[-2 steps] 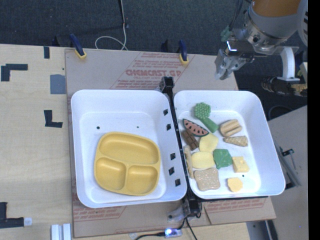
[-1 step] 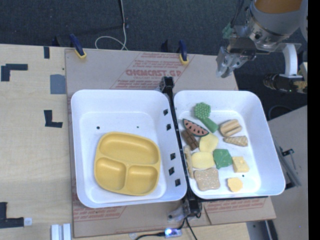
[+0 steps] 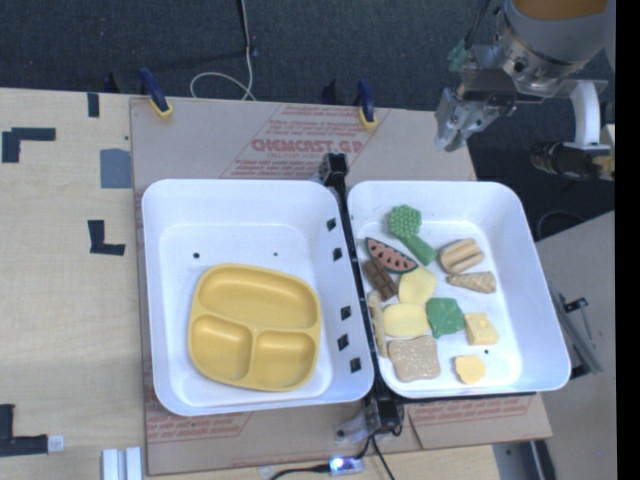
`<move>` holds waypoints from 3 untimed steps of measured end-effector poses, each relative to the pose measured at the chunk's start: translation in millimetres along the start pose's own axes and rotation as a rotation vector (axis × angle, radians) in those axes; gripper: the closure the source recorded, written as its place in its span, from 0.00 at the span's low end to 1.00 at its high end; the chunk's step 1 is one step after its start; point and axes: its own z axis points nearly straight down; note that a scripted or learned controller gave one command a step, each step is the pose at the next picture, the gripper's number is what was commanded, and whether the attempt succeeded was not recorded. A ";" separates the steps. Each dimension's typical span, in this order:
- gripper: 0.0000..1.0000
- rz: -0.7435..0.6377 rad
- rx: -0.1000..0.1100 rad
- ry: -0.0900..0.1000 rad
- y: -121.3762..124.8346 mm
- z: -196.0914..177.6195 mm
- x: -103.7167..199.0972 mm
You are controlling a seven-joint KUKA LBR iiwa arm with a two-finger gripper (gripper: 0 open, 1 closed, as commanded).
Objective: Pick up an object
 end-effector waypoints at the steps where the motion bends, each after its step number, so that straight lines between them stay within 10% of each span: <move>1: 1.00 -0.001 0.001 -0.001 0.4 -9.2 0.3; 2: 0.00 -0.001 0.002 -0.002 0.3 -8.7 0.3; 3: 0.00 0.006 -0.026 0.005 -55.3 -137.2 42.3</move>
